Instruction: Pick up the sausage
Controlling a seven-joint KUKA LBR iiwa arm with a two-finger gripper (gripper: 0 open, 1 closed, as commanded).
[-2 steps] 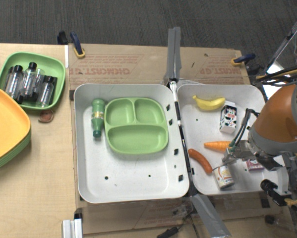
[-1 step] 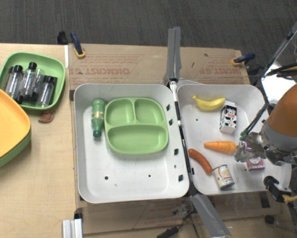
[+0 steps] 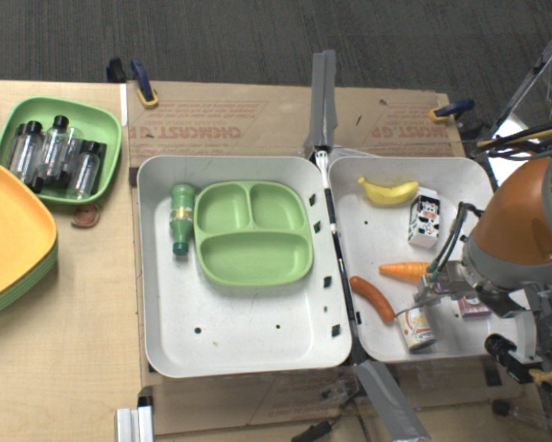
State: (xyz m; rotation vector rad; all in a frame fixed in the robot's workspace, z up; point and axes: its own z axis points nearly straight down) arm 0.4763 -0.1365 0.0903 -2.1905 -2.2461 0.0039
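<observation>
You are in the approach step: the sausage [image 3: 372, 298] has not been taken and lies flat on the floor of the right bin [image 3: 386, 346], close to that bin's left wall, running at a slant from upper left to lower right. The gripper [image 3: 434, 290] hangs over the middle of the same bin, and the sausage sits just to the camera-left of the fingers, near them but apart from them. The fingers are too small and too mixed with cables and the wrist body for you to read, so I cannot tell whether they are spread or pressed together; nothing shows between them. Mind the neighbours: a carrot [image 3: 405, 270] lies just above the fingers, its tip pointing toward the sausage's upper end, and a small can [image 3: 417, 329] lies on its side just below them, close by the sausage's lower end. A banana [image 3: 389, 190] and a small carton [image 3: 425, 219] sit farther up, well clear. My judgement is that the next move calls for a short shift of the gripper to camera-left, the jaws turned across the sausage's slanted axis, and a descent on its middle, where the carrot and the can crowd least.
</observation>
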